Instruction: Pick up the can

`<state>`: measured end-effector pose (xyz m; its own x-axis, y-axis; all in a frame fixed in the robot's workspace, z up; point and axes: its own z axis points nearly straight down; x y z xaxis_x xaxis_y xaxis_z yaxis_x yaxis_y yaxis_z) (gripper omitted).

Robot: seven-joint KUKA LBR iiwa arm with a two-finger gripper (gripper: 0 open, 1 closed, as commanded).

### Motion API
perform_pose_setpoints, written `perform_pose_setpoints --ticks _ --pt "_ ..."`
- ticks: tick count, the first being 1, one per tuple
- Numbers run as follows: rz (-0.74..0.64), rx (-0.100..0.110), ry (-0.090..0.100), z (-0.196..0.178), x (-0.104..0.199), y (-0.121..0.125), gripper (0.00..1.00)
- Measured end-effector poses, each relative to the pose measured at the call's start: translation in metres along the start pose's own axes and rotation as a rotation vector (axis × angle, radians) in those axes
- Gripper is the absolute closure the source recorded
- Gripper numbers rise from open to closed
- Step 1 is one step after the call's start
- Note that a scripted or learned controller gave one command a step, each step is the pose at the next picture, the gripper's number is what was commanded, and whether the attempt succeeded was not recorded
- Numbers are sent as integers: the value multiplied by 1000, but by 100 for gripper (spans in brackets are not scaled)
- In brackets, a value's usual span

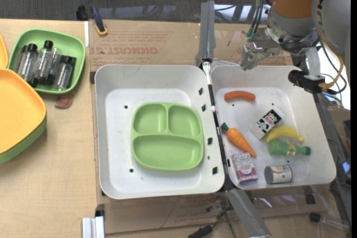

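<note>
The small grey metal can (278, 174), lying just below the green bottle (287, 148), looks light, rigid and slippery, best pinched across its round sides; gripper (252, 57) state unclear.

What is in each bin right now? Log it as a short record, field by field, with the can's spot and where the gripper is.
left bin: green divided plate
right bin: sausage, carrot, milk carton, banana, green bottle, pink box, can
can position: on its side, near front edge of right bin, below the green bottle
gripper: above the right bin's far edge, apart from the can
can status: not picked up
</note>
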<state>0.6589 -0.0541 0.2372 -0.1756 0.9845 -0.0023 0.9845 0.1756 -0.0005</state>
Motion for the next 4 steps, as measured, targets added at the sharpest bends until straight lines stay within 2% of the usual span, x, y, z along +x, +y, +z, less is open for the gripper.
perform_pose_setpoints --ticks 1,2,3,4 --pt "71 0 0 -78 -48 -65 100" --pt "-278 -1 1 -19 -27 -4 100" --pt "128 1 0 -12 -48 -9 100" --pt "123 2 1 30 -33 -6 100"
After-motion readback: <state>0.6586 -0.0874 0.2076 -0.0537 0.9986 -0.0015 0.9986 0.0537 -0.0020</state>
